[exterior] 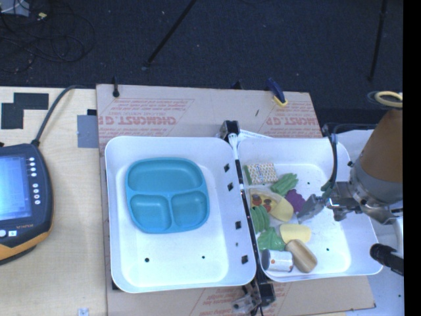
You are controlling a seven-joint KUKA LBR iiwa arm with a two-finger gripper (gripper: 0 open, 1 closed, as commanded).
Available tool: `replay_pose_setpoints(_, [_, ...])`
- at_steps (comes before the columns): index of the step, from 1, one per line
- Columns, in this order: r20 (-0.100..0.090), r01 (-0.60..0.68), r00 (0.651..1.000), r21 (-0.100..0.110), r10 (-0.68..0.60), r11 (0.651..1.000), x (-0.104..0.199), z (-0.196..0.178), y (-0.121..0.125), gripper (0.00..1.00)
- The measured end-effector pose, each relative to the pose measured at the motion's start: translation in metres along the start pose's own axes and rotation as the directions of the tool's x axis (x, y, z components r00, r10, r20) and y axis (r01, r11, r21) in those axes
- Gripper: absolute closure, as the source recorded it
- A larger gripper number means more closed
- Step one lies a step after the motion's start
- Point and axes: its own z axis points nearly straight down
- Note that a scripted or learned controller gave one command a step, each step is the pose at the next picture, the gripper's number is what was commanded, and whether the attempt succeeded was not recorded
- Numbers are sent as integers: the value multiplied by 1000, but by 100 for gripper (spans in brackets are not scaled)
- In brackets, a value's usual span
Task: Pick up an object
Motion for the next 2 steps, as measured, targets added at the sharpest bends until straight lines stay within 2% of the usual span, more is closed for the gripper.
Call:
replay_pose_setpoints(1, [-2, 5, 1000, 3, -5, 1000, -6, 134, 73, 0])
replay_pose_setpoints(2, [-4, -2, 1000, 0, 2, 1000, -7, 118, 72, 100])
